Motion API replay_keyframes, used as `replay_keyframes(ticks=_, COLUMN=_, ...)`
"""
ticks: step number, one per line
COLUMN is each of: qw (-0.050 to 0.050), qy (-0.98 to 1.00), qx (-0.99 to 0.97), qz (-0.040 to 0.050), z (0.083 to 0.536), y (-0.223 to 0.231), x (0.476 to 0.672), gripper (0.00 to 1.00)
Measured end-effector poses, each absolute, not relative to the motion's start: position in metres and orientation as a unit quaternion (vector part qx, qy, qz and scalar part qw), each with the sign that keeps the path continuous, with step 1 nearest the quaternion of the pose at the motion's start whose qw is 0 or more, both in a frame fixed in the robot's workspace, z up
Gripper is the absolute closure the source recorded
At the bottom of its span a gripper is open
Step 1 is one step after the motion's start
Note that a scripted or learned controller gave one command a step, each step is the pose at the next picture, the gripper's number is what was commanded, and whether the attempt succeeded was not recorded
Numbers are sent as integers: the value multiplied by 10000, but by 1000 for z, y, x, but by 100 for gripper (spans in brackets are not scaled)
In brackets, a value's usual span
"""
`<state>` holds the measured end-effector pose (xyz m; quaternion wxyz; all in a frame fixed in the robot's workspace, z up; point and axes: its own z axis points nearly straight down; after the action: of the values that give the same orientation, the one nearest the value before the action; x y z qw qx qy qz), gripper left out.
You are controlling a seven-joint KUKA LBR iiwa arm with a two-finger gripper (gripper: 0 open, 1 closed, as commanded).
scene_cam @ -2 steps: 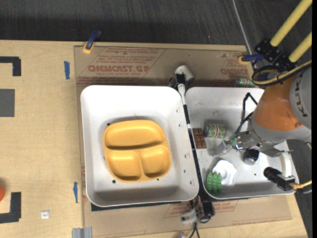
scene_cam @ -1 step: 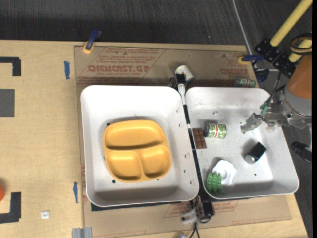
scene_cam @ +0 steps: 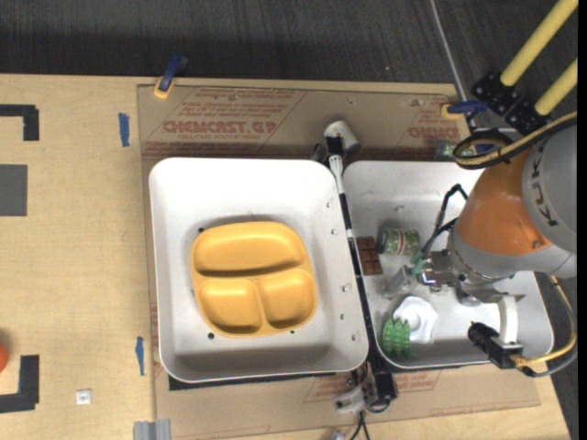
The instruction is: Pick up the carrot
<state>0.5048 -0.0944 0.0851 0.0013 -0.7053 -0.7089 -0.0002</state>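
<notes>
My gripper (scene_cam: 415, 279) hangs low inside the right bin (scene_cam: 431, 180), under the arm's orange band (scene_cam: 495, 218). It sits between a small green-labelled can (scene_cam: 399, 241) just behind it and a white and green object (scene_cam: 408, 324) just in front of it. A brown block (scene_cam: 369, 257) lies to its left against the bin's left wall. The arm's body hides the middle and right of this bin's floor. Nothing can be made out held in the gripper.
The left bin (scene_cam: 183, 191) holds a yellow compartment plate (scene_cam: 252, 275). A small orange-red thing (scene_cam: 3, 357) shows at the bench's far left edge. Cables and a black fitting (scene_cam: 491, 342) trail from the arm over the right bin's front right.
</notes>
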Motion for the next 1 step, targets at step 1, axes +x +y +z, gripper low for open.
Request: replay_keyframes(ticks=1, qw=-7, qy=-7866, qx=-6174, qz=-2, z=144, y=-134, x=557, gripper=0)
